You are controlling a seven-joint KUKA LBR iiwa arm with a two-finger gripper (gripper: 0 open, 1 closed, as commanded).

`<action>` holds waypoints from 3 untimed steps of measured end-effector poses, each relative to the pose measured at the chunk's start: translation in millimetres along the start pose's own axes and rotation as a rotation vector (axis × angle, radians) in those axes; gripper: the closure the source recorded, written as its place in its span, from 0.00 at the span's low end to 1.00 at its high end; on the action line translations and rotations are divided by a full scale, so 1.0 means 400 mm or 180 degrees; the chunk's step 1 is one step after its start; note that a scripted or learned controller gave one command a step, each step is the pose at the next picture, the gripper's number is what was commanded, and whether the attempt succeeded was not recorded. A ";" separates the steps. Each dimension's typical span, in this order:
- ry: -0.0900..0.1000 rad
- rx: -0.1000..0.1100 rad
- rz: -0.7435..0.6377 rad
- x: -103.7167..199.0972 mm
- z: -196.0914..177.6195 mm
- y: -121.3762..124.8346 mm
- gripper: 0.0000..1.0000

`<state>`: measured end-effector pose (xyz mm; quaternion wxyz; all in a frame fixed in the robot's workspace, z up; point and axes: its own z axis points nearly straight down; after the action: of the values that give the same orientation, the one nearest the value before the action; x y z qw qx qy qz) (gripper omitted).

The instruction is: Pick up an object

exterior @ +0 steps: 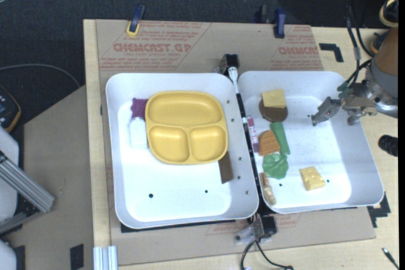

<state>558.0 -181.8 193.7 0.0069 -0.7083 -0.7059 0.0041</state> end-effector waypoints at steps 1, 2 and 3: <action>-0.0010 -0.0046 -0.0010 0.001 -0.020 0.008 0.00; -0.0006 -0.0032 -0.0013 0.007 0.087 0.012 0.00; -0.0001 -0.0024 -0.0012 0.031 0.237 0.008 0.00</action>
<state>559.8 -168.9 99.1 0.0041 -0.7069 -0.7073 0.0015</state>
